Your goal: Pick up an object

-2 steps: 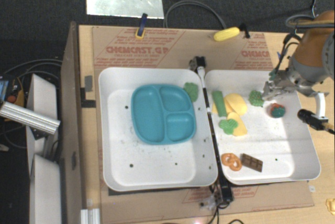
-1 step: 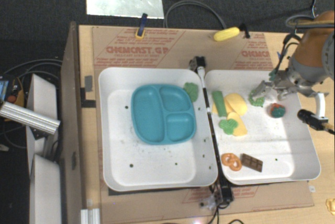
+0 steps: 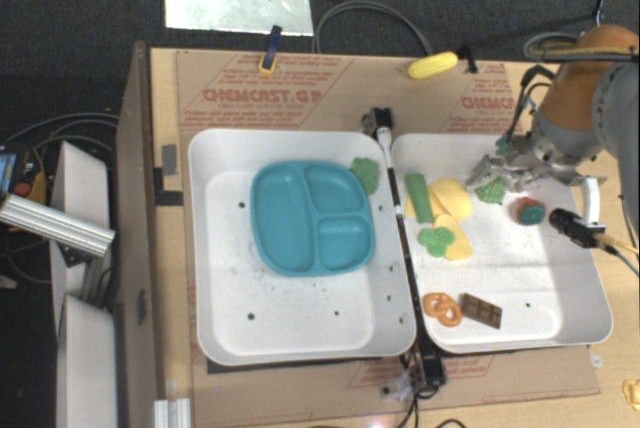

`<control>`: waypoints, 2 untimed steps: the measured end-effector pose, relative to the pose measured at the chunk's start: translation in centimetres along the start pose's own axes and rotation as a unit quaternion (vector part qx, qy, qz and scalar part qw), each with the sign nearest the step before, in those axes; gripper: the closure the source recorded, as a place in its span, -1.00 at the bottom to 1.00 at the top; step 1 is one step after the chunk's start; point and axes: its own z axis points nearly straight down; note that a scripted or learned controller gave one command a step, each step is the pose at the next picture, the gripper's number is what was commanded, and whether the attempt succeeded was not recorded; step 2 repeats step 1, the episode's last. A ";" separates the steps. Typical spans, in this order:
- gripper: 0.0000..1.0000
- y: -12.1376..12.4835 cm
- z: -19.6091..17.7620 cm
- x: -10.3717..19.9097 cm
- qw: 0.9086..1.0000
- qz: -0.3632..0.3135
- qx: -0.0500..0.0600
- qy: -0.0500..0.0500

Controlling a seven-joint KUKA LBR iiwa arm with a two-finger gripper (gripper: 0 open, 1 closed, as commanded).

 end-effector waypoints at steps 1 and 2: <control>1.00 0.3 -1.7 -0.1 1.000 -0.001 -0.006 -0.001; 1.00 0.3 -1.7 -0.1 1.000 -0.001 -0.006 -0.001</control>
